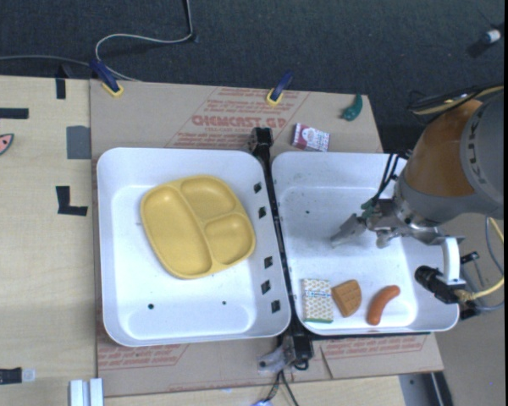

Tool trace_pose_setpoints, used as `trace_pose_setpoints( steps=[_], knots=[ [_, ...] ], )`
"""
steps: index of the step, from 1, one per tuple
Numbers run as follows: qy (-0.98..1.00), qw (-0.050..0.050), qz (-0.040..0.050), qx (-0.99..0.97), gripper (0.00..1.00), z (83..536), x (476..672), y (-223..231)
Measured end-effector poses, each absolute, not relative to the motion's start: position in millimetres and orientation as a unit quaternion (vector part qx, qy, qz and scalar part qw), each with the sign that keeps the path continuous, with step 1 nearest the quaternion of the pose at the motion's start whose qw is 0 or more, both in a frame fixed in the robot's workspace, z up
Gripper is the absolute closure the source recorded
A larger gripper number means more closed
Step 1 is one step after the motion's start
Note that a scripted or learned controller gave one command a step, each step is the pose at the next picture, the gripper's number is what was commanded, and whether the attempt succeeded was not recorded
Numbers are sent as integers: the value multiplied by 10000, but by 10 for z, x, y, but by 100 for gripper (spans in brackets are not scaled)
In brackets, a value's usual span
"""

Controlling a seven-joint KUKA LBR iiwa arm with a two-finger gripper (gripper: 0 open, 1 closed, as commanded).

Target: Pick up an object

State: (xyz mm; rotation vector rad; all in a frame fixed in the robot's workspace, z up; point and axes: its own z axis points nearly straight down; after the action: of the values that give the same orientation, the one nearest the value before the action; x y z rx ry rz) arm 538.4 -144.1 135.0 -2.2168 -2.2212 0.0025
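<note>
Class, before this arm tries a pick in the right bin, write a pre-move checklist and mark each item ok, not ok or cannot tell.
1. Gripper above the right white bin: ok.
2. Gripper carries nothing already: ok, nothing between its fingers.
3. Targets present along the bin's near edge, namely orange sausage, tan bread slice, small printed packet: ok.
4. Gripper directly over a target: not ok, it sits apart from all three.
5. Yellow divided plate in the left bin, out of the way: ok.

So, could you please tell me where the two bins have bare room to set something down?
Left white bin: bare strip along its near wall, below the yellow divided plate. Right white bin: bare far-left floor. Crowded: its near edge, with green-white packet, tan wedge, orange sausage.
</note>
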Motion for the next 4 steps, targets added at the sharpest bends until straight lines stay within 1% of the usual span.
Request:
trace_pose_setpoints(
  steps=[1,2,3,4],
  knots=[
    [-7071,-6,-7,-7071,0,860,4892,-1344],
    [-7073,-26,-14,-7069,0,862,4937,-1019],
    [-7071,-32,-13,-7071,100,958,4941,-1025],
    [-7078,6,0,-7064,100,1841,4888,-392]
  ],
)
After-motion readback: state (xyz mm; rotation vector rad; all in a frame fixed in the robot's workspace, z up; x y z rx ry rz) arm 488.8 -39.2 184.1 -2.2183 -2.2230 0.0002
